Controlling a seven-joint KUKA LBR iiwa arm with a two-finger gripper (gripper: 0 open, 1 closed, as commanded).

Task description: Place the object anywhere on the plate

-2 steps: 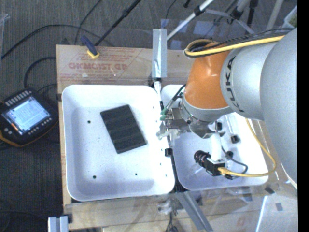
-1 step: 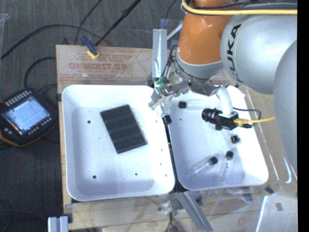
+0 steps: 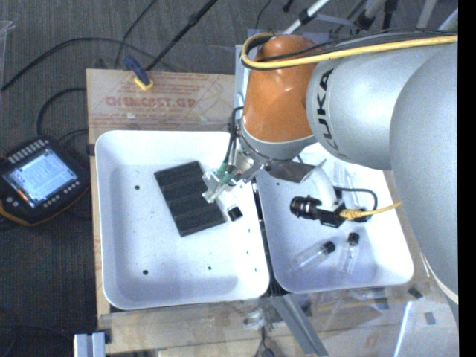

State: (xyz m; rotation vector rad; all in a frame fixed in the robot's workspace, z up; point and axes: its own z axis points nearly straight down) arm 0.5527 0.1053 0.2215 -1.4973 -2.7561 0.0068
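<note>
Black and ribbed, the plate (image 3: 190, 198) lies flat in the left bin (image 3: 123, 274), turned at a slant, nearer the bin's right wall than its left. The rest of that bin's white floor carries only a few dark specks. The small black block (image 3: 234, 214) sits on the bin floor just beside the plate's lower right corner, off the plate and close to the bin's right wall.

The gripper (image 3: 217, 187) reaches in over the left bin's right wall, and its pale tip is at the plate's right edge, a little above the block. I cannot tell how far it is open, or whether it has hold of anything. The arm (image 3: 279, 88) fills the upper right, with its orange band above the gripper.

In the right bin (image 3: 387, 270), near the front wall, a clear vial with a dark cap (image 3: 315, 253) lies on its side, with a second vial (image 3: 349, 248) just to its right.

Both bins rest on a brown board (image 3: 160, 99) with faded red print. A blue and yellow clip (image 3: 138, 74) sits at the board's far edge. Left of the bench, a teach pendant (image 3: 39, 178) with a lit screen lies on the dark floor.
</note>
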